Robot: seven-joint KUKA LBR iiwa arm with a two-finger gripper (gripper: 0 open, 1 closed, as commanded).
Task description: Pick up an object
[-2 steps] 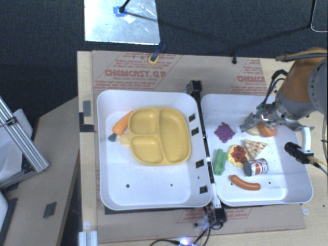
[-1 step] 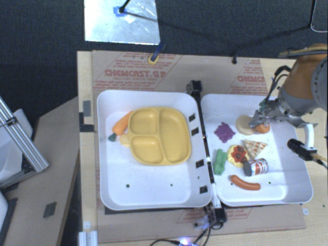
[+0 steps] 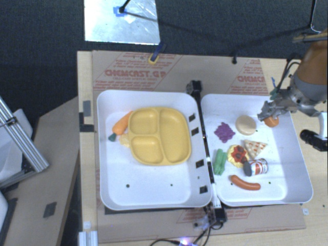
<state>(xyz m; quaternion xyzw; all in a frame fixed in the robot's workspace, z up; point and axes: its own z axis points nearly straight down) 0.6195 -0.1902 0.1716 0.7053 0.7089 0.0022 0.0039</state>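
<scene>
Two shallow white bins are seen side by side on the surface [image 3: 61, 132]. In the left bin [image 3: 110, 186], a yellow divided plate [image 3: 156, 136] is set near the middle, with an orange carrot [image 3: 122, 122] lying against its left rim and a small yellow piece [image 3: 124, 140] just below the carrot. In the right bin [image 3: 292, 181], a purple grape cluster [image 3: 224, 132] is placed near the left wall, with a green vegetable [image 3: 220, 161] below it. Next come a red and yellow item [image 3: 237, 155], a round beige bun [image 3: 246, 125], a pizza slice [image 3: 255, 147], a small can [image 3: 256, 167] on its side, and a sausage [image 3: 245, 183] nearest the front wall. At the far right, the gripper [image 3: 270, 116] is lowered over the upper right part of this bin, just beside the bun. A small orange object [image 3: 272, 121] is seen at the fingers; whether it is clamped between them, and how far they are parted, cannot be told.
</scene>
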